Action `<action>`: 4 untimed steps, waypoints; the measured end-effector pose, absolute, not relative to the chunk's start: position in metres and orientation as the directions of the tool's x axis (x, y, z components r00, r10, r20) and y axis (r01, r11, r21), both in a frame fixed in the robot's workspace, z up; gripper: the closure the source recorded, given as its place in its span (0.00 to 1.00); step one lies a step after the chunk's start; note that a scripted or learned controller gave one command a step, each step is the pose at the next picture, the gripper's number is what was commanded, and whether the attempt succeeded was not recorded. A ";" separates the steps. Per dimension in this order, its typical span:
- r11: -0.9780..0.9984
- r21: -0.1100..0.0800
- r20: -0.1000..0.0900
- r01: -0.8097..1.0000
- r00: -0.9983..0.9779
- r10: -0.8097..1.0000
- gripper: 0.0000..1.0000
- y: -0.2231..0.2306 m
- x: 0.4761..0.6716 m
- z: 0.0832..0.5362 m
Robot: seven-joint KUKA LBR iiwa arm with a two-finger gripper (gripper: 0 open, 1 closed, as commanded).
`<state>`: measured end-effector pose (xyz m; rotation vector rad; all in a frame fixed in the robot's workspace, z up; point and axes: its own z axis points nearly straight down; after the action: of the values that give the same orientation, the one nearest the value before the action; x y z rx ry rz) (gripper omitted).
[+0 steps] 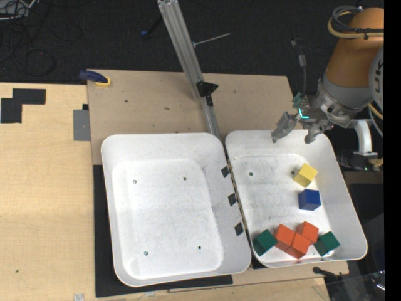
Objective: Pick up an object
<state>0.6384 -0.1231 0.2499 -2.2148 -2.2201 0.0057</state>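
Two shallow white bins sat side by side on the wooden bench (150, 102), the left bin (119, 149) beside the right bin (351, 218). Above the right bin's far edge hung the gripper (299, 130), its two fingers spread wide with nothing between them and touching nothing. Nearest below it lay a yellow cube (305, 175), then a blue cube (309, 199), while the orange blocks (296, 237) and two green blocks (265, 241) clustered at the bin's near edge, well apart from the gripper.

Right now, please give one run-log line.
gripper: open, above right bin far edge | holding: nothing | nearest: yellow cube
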 end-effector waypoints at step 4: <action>-0.002 -0.006 0.001 1.000 0.002 1.000 0.00 -0.120 0.633 0.090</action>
<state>0.6332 -0.1204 0.0896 -2.2197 -2.2159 0.0062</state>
